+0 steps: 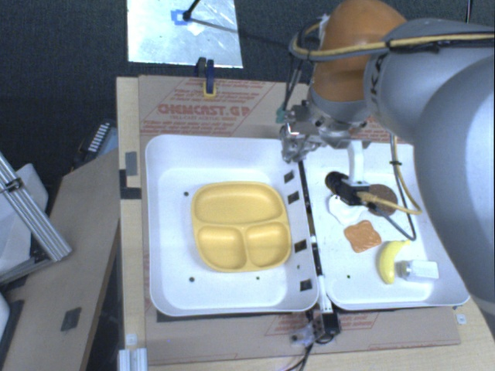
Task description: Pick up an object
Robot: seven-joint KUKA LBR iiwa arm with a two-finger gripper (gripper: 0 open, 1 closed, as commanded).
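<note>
In the right bin [402, 296] lie a toast-coloured slice [362, 236], a yellow banana-like piece [389, 261], a small white bottle [419, 269], a brown round piece [383, 195] and a flat white piece [340, 208]. A yellow three-part plate [236, 226] lies in the left bin [166, 207]. My gripper [294, 147] hangs over the far end of the ridge between the two bins, well away from the objects in the right bin. I see nothing in it.
The bulky grey arm [441, 107] covers the right bin's far right side. A cardboard sheet [201, 107] lies under both bins, with a blue and yellow clamp [207, 79] at its far edge. A metal frame [27, 215] stands to the left.
</note>
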